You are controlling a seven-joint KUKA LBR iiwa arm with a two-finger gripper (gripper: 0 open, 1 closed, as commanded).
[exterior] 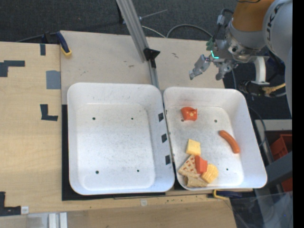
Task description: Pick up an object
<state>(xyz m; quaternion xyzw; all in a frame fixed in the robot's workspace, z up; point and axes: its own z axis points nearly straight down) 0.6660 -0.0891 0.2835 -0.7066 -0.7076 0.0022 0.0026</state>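
Camera view: end effector (211,69) (spread) above right bin (247,103).

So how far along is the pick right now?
Nothing looks done yet. The gripper is open with nothing between its fingers, above the bench beyond the right bin. The tomato, sausage and the pile at the near edge all lie in that bin. Descending, grasping and lifting all remain.
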